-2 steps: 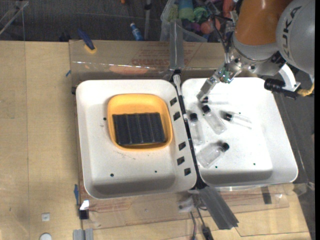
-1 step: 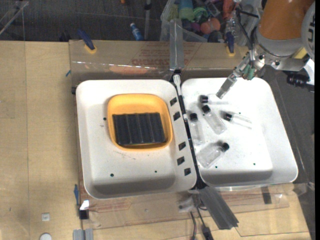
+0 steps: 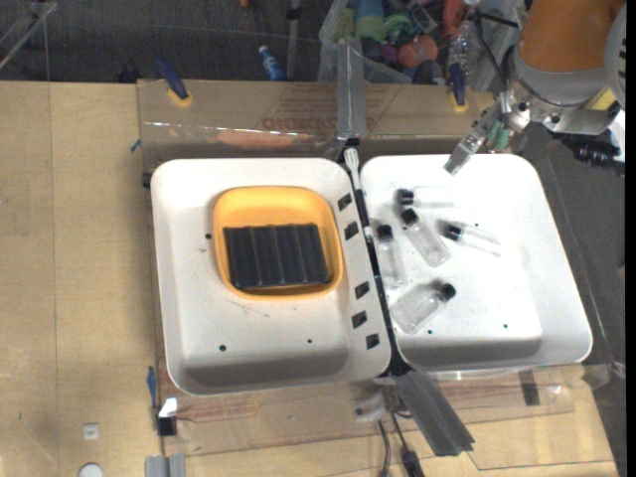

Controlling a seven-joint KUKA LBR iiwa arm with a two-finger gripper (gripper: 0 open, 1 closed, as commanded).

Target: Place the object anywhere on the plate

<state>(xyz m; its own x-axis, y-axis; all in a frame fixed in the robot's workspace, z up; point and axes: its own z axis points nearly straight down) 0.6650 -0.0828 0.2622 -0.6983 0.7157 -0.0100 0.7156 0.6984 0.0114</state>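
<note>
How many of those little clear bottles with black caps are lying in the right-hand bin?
5, it seems, though clear ones are hard to see: one at the back, one mid-left, one by the divider, one centre, one nearest the front.

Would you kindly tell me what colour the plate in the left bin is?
Yellow-orange plate, with a dark ribbed insert; camera view.

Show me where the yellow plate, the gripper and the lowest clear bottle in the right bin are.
yellow plate [image 3: 227, 210]: camera view, on its bare upper left rim.
gripper [image 3: 460, 157]: camera view, at its fingertips, above the right bin's back edge.
lowest clear bottle [image 3: 421, 304]: camera view, on its clear body.
</note>
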